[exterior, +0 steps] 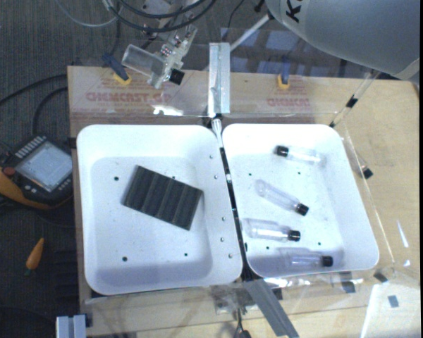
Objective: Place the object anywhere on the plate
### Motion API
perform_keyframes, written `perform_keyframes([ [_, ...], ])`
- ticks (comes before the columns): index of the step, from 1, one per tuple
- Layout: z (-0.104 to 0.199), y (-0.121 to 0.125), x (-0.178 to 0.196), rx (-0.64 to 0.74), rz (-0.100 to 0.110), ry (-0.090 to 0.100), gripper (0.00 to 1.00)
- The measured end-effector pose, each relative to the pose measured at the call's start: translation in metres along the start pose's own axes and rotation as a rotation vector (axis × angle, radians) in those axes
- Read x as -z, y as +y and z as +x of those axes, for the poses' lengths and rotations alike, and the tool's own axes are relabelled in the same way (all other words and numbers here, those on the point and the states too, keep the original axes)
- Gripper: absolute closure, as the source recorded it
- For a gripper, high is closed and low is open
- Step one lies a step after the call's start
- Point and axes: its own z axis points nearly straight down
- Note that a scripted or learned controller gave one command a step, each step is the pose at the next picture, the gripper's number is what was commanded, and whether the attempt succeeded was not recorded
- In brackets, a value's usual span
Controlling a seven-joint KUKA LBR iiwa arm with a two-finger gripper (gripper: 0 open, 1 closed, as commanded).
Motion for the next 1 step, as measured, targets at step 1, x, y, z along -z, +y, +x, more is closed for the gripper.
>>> perform_keyframes([
  [1, -0.0517, 0.0491, -0.1029, 0.192, -0.007, 0.004, 1.0],
])
